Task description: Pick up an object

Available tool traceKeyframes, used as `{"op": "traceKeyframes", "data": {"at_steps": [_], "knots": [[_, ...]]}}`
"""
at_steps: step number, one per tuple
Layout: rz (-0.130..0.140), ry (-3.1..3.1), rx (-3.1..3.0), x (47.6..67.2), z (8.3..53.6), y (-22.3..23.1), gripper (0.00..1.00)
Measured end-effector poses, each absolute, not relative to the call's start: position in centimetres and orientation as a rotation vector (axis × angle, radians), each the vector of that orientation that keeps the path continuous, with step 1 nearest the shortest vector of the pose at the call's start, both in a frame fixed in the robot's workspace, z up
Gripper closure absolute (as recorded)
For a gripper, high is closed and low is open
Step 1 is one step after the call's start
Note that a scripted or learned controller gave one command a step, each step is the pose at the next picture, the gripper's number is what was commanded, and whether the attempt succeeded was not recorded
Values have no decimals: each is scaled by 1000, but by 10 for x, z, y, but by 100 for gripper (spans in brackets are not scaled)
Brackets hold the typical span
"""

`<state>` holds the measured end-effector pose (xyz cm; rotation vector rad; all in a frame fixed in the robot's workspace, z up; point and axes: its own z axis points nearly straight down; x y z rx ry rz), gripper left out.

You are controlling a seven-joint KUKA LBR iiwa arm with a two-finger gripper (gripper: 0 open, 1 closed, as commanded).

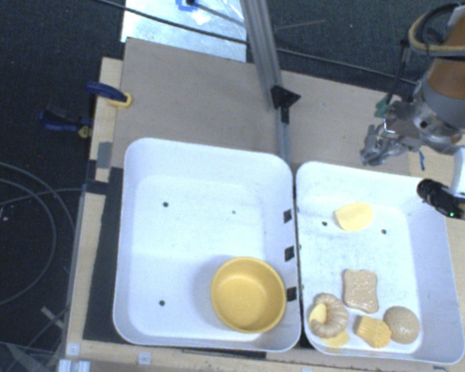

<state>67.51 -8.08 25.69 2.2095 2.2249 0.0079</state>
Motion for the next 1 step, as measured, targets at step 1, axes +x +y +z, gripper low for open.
{"op": "traceKeyframes", "data": {"at_steps": [1], "knots": [[1,2232,2211,661,242,-32,100]]}}
